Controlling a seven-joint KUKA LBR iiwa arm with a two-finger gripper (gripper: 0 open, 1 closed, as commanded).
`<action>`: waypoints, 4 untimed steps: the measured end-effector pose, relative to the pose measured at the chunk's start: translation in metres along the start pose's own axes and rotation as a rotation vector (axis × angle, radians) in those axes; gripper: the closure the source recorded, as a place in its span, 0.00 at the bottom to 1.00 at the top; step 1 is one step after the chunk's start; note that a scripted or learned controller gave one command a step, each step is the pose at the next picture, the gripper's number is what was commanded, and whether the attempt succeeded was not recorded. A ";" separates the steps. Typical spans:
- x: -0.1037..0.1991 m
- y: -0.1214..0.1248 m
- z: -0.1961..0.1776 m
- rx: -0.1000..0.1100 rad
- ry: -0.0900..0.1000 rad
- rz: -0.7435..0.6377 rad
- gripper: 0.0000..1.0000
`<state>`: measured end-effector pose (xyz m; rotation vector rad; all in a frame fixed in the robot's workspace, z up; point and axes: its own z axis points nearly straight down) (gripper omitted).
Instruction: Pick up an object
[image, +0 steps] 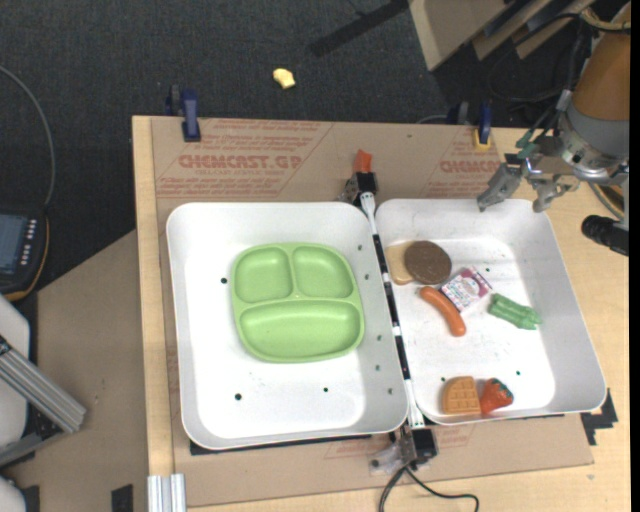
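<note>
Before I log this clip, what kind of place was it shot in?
Probably a robotics lab bench rigged for grasping trials. Two white bins sit clamped to a board, toy food such as a hot dog lies in the right bin, and the gripper hangs open above its far edge.

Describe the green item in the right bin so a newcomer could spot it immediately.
Start at the right bin, the one without the divided green plate. Along its right side lies a small green vegetable piece, beside the pink packet. It is that bin's sole green object.
</note>
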<state>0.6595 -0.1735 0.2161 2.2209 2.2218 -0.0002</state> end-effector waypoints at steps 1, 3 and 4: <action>0.069 -0.025 0.077 0.008 0.004 -0.004 0.00; 0.074 -0.126 0.136 0.006 0.002 0.002 0.00; 0.074 -0.123 0.121 -0.004 -0.001 0.002 1.00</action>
